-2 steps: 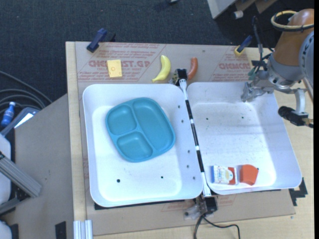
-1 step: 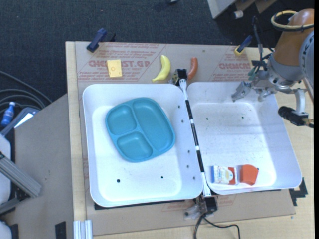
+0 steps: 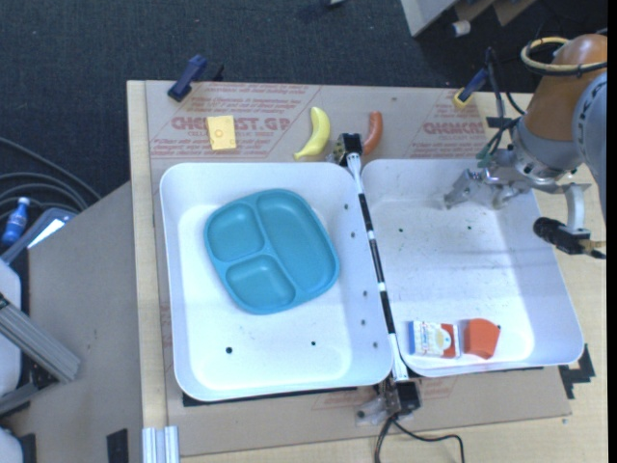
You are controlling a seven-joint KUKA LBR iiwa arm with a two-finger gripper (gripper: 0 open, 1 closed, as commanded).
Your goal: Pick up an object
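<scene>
A small white and orange carton lies flat near the front edge of the right bin. A blue divided plate sits in the left bin. My gripper hangs over the far part of the right bin, well behind the carton. Its fingers are spread open with nothing between them. The grey arm with its orange band comes in from the upper right.
A yellow toy banana and an orange-red sausage-shaped toy lie on the brown board behind the bins, beside a yellow square tag. A black ridge divides the two bins. Blue clamps hold the board's back edge.
</scene>
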